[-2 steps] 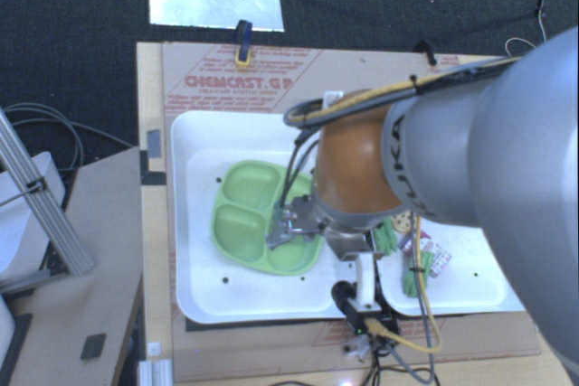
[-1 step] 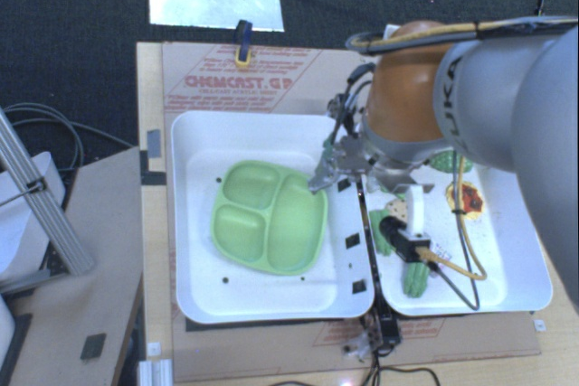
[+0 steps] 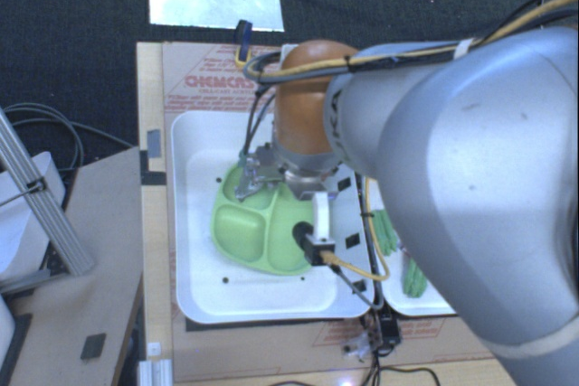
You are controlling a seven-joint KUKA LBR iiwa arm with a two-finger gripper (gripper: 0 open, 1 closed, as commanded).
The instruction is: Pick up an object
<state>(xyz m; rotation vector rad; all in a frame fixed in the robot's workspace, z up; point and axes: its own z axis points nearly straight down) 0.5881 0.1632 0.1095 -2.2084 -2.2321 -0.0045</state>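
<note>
Green tray (image 3: pixel 249 235): lay in your left bin (image 3: pixel 194 194), toward 6 o'clock.
Gripper (image 3: pixel 303 199): over the tray; grip state, you cannot tell.

arm (image 3: pixel 470 185): plain grey, with an orange band (image 3: pixel 303 95) above the wrist
left bin (image 3: pixel 194 285): white, unpatterned
divided tray (image 3: pixel 258 235): light green, one shade throughout, in the left bin's middle
right bin (image 3: pixel 425 307): white
items in the right bin (image 3: pixel 398 253): darker green, by its left edge
cables (image 3: pixel 362 262): yellow and black
cardboard (image 3: pixel 204 77): tan with red lettering, along the bins' far edge
floor (image 3: pixel 72 23): dark grey
</note>
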